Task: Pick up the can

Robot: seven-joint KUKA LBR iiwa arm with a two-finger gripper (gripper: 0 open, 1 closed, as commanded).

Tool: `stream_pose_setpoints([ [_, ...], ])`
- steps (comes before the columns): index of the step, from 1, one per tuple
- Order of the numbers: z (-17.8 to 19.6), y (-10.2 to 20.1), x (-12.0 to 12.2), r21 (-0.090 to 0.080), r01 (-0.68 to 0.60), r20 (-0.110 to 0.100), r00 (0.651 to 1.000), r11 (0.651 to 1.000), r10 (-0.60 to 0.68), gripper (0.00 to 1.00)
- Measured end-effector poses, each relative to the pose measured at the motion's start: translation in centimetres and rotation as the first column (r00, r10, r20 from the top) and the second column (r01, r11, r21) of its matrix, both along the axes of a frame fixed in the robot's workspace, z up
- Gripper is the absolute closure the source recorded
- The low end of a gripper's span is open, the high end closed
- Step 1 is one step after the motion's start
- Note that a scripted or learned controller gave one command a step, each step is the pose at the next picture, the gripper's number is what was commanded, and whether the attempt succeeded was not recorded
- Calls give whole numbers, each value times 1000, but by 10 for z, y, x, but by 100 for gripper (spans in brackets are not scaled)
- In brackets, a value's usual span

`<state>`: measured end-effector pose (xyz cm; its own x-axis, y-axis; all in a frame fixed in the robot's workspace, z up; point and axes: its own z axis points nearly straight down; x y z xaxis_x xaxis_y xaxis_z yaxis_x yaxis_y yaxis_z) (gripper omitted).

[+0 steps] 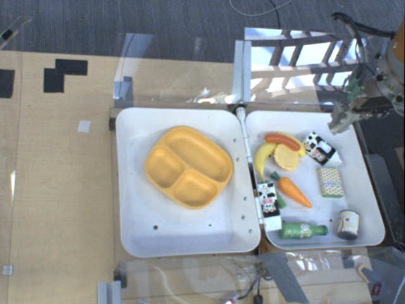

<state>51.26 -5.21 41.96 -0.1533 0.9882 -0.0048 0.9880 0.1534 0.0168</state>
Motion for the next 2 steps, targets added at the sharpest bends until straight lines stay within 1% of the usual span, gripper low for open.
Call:
stream_pose_setpoints([
  [1, 18, 2, -4, -9, -810, -11, 587, 587, 810, 100],
  [2, 18, 2, -4, -9, -810, -11, 587, 587, 810, 0],
])
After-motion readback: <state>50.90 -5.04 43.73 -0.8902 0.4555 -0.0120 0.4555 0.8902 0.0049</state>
